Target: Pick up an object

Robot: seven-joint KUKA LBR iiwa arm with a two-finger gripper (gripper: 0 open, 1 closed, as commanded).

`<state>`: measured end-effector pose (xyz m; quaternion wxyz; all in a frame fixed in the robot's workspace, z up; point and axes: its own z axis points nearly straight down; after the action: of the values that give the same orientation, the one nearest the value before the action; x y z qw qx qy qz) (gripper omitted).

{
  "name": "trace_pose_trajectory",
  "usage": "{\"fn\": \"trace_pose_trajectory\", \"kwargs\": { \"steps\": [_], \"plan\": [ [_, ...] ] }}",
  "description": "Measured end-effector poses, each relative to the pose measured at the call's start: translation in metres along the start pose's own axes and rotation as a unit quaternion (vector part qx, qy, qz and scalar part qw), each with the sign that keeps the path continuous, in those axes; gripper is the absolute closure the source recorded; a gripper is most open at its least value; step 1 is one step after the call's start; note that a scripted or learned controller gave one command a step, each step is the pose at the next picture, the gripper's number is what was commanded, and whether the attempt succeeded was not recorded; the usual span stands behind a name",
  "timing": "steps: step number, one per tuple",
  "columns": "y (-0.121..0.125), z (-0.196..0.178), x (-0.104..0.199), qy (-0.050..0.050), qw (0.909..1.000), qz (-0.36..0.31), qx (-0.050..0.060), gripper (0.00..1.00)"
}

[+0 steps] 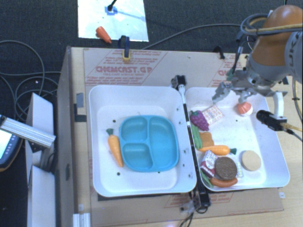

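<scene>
My gripper (pixel 232 94) hangs over the back of the right bin (pixel 272 145), open, with nothing between its two grey fingers (pixel 220 93). A small red-orange round toy (pixel 244 108) lies just below and to the right of the fingertips, apart from them. A white packet (pixel 213 113) and purple grapes (pixel 200 120) lie a little to the front left of the gripper. Further forward in this bin are an orange carrot (pixel 215 150), a brown round patty (pixel 226 168), a beige disc (pixel 251 160) and a hot dog (pixel 223 182).
The left bin (pixel 102 108) holds a blue divided plate (pixel 149 142) and a carrot (pixel 115 148) beside it. A black divider clip (pixel 180 82) sits between the bins. A black part of the arm (pixel 269 119) juts over the right bin's right side.
</scene>
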<state>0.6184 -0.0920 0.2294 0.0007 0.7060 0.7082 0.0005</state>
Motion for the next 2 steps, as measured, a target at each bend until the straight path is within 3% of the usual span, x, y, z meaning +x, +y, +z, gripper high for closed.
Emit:
{"fn": "trace_pose_trajectory", "kwargs": {
  "steps": [1, 2],
  "plan": [
    [0.049, 0.103, -0.007, 0.000, 1.0000, -0.001, 0.002, 0.00],
    [-0.027, 0.143, -0.030, 0.000, 1.0000, 0.001, 0.001, 0.00]
  ]
}}
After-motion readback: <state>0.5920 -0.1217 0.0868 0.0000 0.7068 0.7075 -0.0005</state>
